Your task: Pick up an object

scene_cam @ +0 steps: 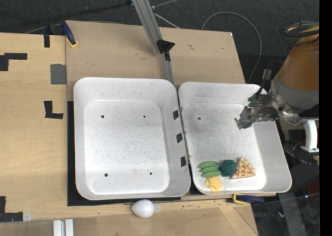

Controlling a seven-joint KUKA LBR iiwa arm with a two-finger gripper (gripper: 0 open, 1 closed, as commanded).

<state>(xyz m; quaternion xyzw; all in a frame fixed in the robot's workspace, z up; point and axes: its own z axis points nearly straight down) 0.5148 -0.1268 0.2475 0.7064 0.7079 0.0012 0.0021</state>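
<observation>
A white egg-shaped object (142, 208) lies on the table (207, 58) at the near edge, just outside the left bin (124, 136), which has only dark specks and four small holes on its floor. In the near corner of the right bin (228, 141) four small toys cluster together: a green pod-like piece (209, 167), a yellow piece (213, 182) just below it, a dark green broccoli-like piece (227, 167) and a pizza-slice toy (243, 169) touching it on the right. Nothing lies between this cluster and the open floor of the bin farther back.

The gripper (244, 121) hangs over the far right part of the right bin, well apart from the toys, reaching in from the right. It is dark and small here; I cannot tell how the fingers stand, and nothing shows between them. The arm's orange band (303, 69) is cut off by the right edge.

Farther back a grey metal pole (148, 14) slants across the table toward the gap between the bins, and thin cables (228, 19) loop over the dark floor.
</observation>
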